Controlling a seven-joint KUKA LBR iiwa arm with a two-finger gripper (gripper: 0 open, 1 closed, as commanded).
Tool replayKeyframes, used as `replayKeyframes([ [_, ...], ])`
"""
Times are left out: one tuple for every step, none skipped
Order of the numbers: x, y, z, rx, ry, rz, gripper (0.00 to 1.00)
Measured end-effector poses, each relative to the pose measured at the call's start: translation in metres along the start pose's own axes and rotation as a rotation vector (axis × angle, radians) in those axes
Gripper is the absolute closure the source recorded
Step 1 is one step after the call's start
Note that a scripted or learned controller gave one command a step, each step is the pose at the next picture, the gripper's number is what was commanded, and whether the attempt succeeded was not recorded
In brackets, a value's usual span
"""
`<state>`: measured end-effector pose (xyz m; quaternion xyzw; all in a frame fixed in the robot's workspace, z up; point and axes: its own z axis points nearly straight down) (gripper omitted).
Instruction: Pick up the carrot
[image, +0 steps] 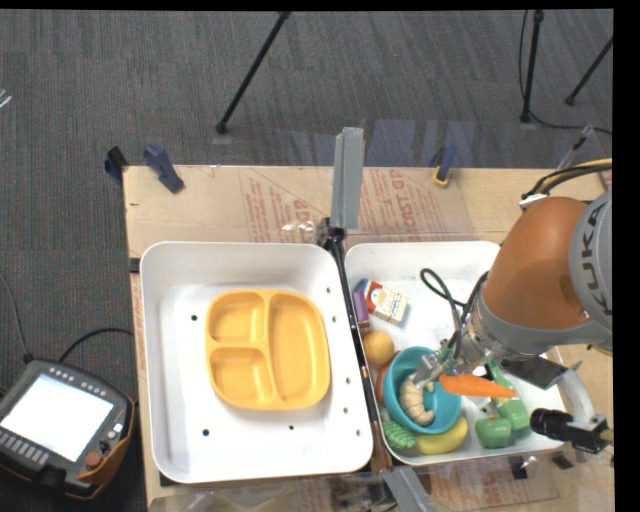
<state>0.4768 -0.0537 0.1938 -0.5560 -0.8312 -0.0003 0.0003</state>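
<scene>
Cardboard-topped bench (250, 200) on grey carpet (100, 80) w/ tripod legs (250, 65).

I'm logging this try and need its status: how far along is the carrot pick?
Done: the arm has reached into the right bin, with the gripper right at the carrot. In hand: the carrot lies level beside the teal bowl, seemingly above the other toys, so a lift may be underway, though a grasp isn't clear. Left: confirming the hold and raising it clear of the bin.
</scene>
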Motion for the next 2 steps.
replayKeyframes([
  [-0.0423, 0.0013, 0.1035, -0.01, -0.005, -0.117, 1.0],
  [-0.0422, -0.0014, 0.1052, -0.002, -0.002, -0.116, 0.0],
])
